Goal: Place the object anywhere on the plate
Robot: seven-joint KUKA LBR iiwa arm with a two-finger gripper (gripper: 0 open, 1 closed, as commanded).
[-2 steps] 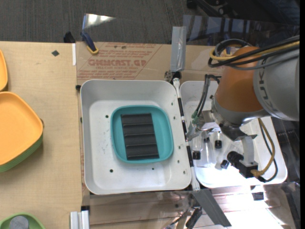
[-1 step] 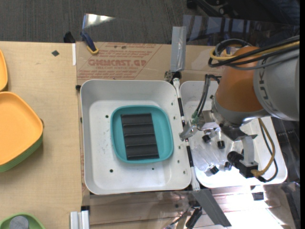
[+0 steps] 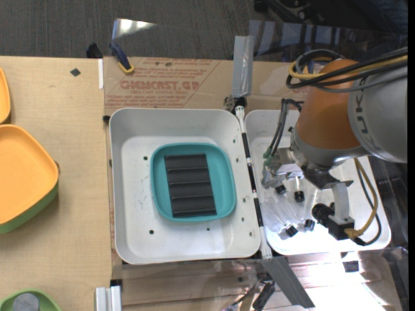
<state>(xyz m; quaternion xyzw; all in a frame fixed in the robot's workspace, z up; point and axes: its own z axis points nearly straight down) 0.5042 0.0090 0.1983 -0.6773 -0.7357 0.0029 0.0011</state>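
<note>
Plate: teal — left bin, dark ridged block on it.
Gripper: over right bin — finger state unclear.

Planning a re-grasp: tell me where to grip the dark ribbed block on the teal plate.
Grip the dark ribbed block across its long sides at mid-length, from above: it lies flat, and the teal plate has a raised rim around it.
</note>
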